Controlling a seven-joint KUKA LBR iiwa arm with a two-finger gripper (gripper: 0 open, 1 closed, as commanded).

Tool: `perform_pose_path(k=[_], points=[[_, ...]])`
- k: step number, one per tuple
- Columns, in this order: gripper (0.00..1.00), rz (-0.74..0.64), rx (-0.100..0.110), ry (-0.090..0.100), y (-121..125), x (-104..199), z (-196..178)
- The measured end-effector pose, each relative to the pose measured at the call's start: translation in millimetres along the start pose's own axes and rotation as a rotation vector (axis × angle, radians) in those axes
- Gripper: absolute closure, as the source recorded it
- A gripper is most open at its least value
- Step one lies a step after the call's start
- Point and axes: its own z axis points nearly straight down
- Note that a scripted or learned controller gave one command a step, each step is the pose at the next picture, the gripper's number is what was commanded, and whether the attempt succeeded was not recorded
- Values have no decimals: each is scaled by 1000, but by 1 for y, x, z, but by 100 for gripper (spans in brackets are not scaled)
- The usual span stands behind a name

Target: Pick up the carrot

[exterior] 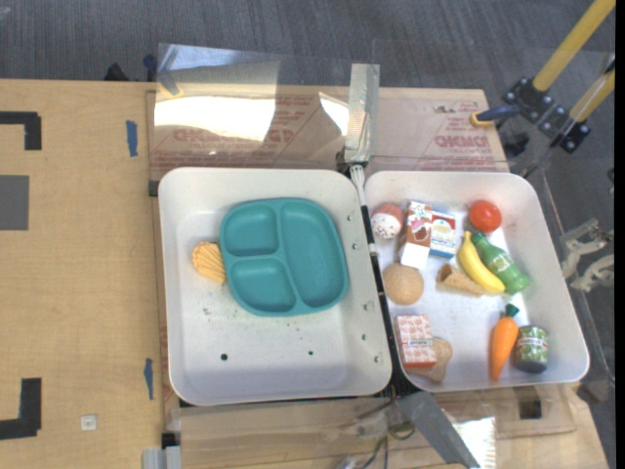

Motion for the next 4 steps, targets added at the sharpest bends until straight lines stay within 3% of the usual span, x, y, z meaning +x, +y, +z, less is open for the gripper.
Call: perform_pose_path(k=[3, 4], points=[[100, 5, 22, -26, -2, -8, -38], [100, -203, 2, 0, 1, 6, -5]])
